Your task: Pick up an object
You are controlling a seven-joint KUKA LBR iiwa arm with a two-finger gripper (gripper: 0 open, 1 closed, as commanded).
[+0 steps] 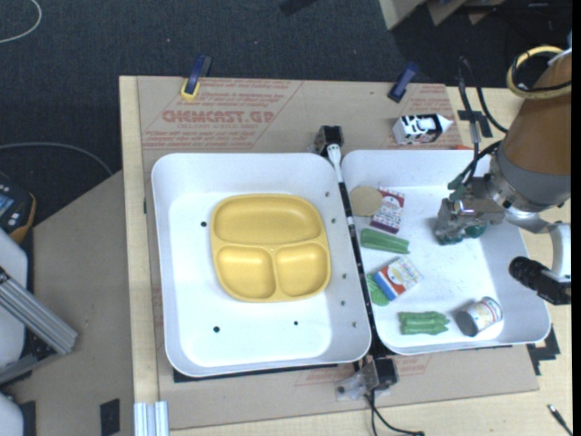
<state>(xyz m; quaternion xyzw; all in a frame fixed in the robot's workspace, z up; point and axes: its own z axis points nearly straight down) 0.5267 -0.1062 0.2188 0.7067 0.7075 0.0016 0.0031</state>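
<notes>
My gripper (457, 228) is low in the right bin (508, 271), near its right side. A small dark green thing (475, 230) lies right against the gripper's tip; whether it is gripped is hidden. Left of the gripper lie a red and white packet (388, 211), a tan round piece (364, 200) and a green pea pod (384, 241). Nearer the front are a red, white and blue packet (395, 278), a green toy (423, 322) and a small can (480, 315) on its side.
The left bin (182, 280) holds a yellow divided plate (270, 245). A black and white item (421, 128) sits on the bench behind the right bin. A black part (537, 279) of the arm hangs over the bin's right rim.
</notes>
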